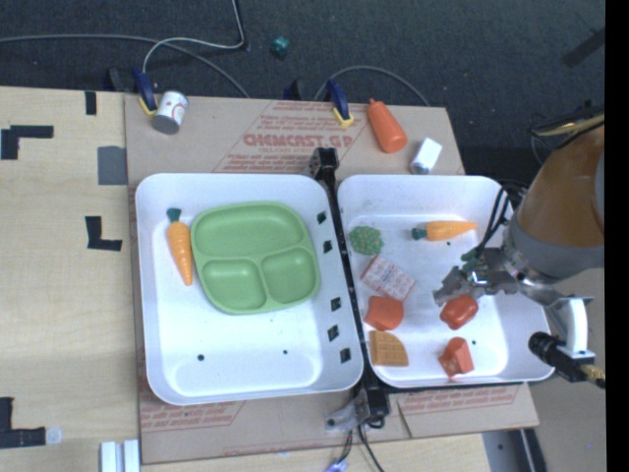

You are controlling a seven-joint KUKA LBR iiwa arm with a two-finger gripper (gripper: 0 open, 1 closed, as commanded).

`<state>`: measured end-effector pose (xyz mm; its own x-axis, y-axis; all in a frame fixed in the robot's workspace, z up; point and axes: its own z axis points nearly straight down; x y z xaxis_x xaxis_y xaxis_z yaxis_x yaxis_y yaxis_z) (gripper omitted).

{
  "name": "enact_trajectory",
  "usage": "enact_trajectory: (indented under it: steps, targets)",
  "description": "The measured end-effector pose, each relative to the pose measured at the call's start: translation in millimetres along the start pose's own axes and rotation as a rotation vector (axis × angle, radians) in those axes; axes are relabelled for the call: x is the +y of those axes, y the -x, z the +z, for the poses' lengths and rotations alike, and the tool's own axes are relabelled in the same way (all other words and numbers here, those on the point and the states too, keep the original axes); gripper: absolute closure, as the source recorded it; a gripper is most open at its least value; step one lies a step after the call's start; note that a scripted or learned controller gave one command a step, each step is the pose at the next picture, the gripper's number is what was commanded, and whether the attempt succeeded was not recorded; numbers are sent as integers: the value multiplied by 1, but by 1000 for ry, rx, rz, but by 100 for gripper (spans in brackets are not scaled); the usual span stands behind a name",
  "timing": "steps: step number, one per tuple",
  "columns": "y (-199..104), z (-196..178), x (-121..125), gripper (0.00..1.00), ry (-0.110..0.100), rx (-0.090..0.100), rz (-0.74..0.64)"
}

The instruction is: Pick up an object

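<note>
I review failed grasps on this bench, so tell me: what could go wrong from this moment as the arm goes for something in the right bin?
1. The gripper sits at a small red piece; I can't tell that it is gripped, so it may slip or be pushed aside.
2. That piece lies near another red piece and the right bin wall, so a nudge could shove it into a corner.

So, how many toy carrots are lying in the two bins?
2. One orange plastic carrot lies left of the green divided plate; another lies in the right white bin.
</note>
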<state>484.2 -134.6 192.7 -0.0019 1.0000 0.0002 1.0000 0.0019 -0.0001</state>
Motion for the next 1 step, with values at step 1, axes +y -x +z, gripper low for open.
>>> enact_trajectory:
  steps: [1]
  targets:
    - [-98, 9, 50, 100, -2, 1, -1]
